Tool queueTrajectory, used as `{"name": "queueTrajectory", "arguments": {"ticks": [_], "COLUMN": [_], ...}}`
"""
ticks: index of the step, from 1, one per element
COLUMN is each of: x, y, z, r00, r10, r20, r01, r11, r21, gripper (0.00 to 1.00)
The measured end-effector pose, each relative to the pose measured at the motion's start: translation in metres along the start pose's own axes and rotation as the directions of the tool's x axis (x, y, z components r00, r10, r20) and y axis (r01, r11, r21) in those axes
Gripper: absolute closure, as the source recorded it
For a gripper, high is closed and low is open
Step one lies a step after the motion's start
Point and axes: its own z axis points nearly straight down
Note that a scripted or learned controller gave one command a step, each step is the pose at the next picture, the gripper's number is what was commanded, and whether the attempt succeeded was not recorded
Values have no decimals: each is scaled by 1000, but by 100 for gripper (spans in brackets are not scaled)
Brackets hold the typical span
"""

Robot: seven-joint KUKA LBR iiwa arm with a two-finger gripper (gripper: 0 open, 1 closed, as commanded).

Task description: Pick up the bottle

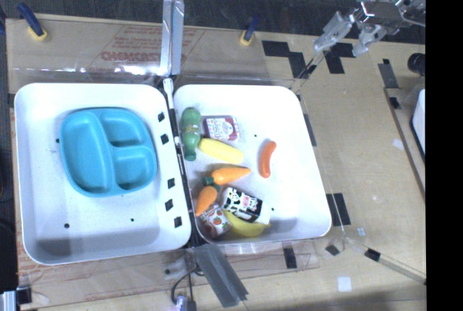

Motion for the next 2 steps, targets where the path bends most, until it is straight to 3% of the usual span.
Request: {"name": "queueTrajectory", "arguments": {"ticks": [1,2], "x": [23,76], "y": [9,22], "z": [159,220], "r00": [996,1000], "r10": [-87,-16], "r20": [-1,-1], "r01": [87,16], "r11": [996,1000], "r21": [4,4], "gripper": [0,0]}}
